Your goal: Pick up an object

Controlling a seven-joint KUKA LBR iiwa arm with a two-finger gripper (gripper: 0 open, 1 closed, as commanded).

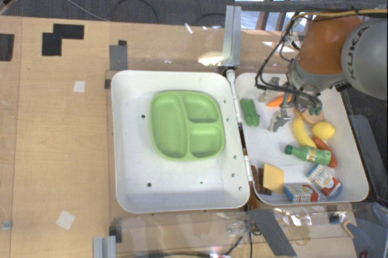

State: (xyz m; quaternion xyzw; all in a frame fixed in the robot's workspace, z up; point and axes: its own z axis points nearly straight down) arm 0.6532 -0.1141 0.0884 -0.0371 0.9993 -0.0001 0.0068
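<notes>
My gripper (282, 117) hangs low over the upper middle of the right bin (357, 187), under the orange-banded wrist. Just left of it lies a green cucumber-like piece (249, 112). An orange carrot (274, 102) pokes out beside it at the upper left. A banana (301, 132) lies directly to its lower right, with a yellow lemon (324, 130) beyond. Nothing is visibly held.
Lower in the right bin lie a green bottle (311, 155), a red piece (325, 145), a yellow cheese block (273, 177) and two small cartons (301, 192) (323, 180). The left bin (130, 184) holds a green divided plate (185, 124).
</notes>
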